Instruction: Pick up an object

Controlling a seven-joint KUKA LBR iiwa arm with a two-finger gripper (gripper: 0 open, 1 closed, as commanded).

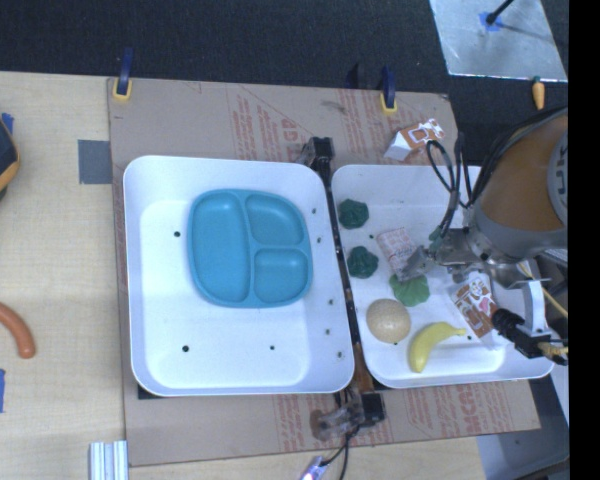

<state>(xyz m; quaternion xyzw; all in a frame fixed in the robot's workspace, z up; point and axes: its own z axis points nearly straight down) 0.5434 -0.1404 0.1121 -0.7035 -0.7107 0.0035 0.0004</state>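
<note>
My gripper (418, 264) reaches into the right bin (380, 373) from the right, low over its middle. It hangs between a crumpled pale packet (394, 241) on its left and a green broccoli-like piece (411, 290) just below it. Two more dark green pieces lie further left, one (354, 213) near the bin's back and one (362, 261) mid-left. A beige round ball (388, 320) and a yellow banana (430, 343) lie at the bin's front. A red and white packet (474, 303) lies to the right, under the wrist.
The left bin (160, 358) holds a blue divided plate (250, 248). A small carton (416, 138) lies on the cardboard behind the right bin. An orange sausage (12, 328) rests on the bench at far left. Cables arch from the arm (520, 193).
</note>
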